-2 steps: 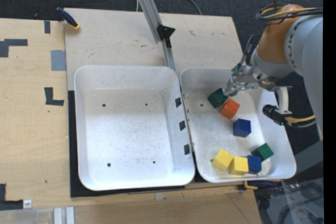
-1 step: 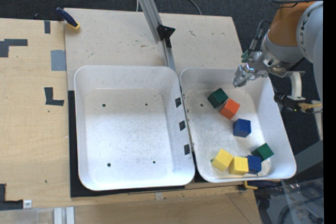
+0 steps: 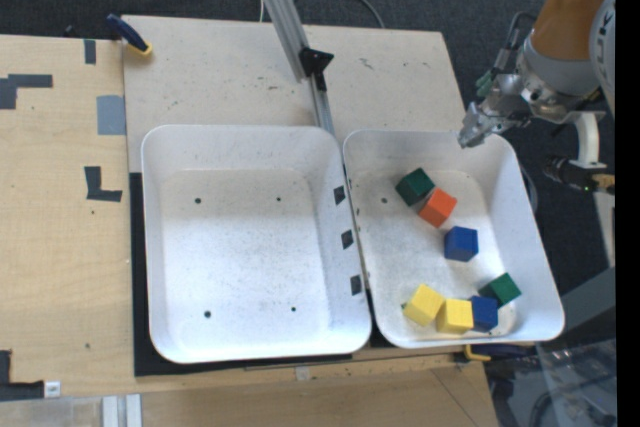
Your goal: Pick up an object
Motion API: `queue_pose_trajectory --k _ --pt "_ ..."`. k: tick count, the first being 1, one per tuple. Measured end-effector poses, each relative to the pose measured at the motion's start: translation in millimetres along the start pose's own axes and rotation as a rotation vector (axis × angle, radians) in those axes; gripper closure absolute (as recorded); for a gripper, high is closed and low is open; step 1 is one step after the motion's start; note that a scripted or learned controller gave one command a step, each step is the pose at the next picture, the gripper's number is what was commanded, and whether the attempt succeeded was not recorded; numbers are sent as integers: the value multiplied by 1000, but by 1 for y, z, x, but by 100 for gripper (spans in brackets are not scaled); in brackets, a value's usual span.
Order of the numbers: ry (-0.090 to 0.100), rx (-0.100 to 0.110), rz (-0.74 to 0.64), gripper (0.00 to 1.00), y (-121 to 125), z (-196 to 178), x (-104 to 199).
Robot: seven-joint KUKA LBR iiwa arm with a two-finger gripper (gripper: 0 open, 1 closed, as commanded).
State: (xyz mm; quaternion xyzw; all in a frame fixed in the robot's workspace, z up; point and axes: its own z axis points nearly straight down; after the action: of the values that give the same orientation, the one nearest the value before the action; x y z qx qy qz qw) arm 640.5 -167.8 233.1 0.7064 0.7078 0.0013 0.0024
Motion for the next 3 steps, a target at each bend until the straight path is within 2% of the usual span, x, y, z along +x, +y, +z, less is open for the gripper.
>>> queue_pose_trajectory --k 1,2,3 --pt "0 0 0 100 1 -48 0" --pt "3 8 -3 100 -14 -32 54" --pt "3 7 -4 100 -29 -37 105"
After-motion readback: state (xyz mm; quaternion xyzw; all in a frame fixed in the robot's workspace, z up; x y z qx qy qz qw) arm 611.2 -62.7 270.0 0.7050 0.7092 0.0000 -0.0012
